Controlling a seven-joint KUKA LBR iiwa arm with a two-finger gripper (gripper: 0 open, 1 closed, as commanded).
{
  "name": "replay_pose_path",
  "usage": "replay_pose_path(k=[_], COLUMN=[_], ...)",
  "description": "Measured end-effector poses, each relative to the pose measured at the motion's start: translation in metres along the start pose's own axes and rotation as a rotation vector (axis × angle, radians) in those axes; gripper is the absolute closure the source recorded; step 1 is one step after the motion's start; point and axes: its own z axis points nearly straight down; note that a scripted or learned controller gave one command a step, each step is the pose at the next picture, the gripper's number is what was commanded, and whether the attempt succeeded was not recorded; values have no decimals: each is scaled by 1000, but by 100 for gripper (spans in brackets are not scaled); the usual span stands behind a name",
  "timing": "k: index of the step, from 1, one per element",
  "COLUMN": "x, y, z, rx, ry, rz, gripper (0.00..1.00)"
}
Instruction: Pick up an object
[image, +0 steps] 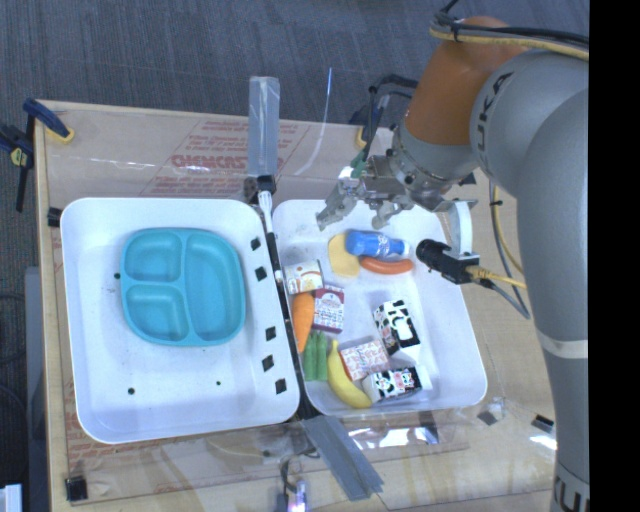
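Right bin (455, 330): carrot (302, 318) lengthwise, upright.

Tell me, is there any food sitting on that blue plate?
No. The blue plate lies bare in the left bin; the banana and carrot are in the right bin.

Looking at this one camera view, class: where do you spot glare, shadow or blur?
Camera view: glare streaks the clear plastic sheet at the bench's near edge; the white right-hand bin looks bright and washed out; soft shadow lies beneath the turquoise divided plastic tray; the grey metal gripper looks slightly soft, while the small black-and-white cartons stay sharp.
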Motion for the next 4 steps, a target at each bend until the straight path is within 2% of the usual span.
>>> replay_pose_path(k=[1, 2, 3, 4], x=[54, 3, -81, -90], y=[34, 16, 10, 30], z=[-26, 41, 131, 154], rx=[-4, -1, -1, 28], ry=[-1, 0, 0, 14], rz=[128, -11, -67, -46], gripper=[0, 0, 0, 0])
